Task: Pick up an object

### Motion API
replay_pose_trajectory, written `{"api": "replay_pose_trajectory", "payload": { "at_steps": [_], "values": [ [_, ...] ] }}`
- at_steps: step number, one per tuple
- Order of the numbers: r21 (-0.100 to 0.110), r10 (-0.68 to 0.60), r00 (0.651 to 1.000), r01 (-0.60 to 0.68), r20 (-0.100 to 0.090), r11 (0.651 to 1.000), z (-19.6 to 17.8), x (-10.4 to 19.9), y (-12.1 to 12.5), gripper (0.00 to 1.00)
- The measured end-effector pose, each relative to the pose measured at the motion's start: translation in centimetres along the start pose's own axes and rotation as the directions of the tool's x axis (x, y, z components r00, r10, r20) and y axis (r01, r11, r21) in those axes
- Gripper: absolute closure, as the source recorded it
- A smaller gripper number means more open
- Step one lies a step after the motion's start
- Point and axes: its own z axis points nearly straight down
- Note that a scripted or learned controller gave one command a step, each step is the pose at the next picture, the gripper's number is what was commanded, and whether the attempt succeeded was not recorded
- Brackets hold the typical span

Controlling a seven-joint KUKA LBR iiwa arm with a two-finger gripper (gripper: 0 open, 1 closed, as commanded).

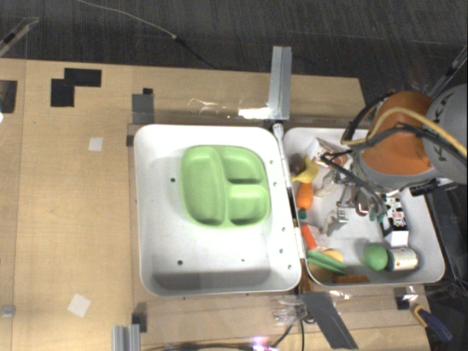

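White bins sat side by side on your bench (66, 218): the left bin (157, 269) carried a green divided plate (224, 186), and the right bin (431, 258) was crowded. Your hand (338, 218) hung inside the right bin, its fingers too tangled with cables to tell wide from narrow, and nothing showed between them. Near it lay an orange carrot (305, 195) by the left wall, a green ball (376, 257) beside a silver can (404, 259), and a green pod (325, 261) at the front.

Arm (439, 134): grey shell, broad orange band (395, 141) above wrist; black and yellow cables (409, 126) looped over band; metal gripper (344, 207) below.
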Motion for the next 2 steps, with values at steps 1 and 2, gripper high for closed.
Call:
{"api": "replay_pose_trajectory", "payload": {
  "at_steps": [1, 2],
  "values": [
    [0.001, 0.077, 0.997, -0.077, 0.004, 0.997, -0.1, 3.9, -3.5, 0.00],
    [0.001, 0.023, 1.000, -0.023, -0.003, 1.000, 0.3, -5.7, -2.8, 0.00]
  ]
}}
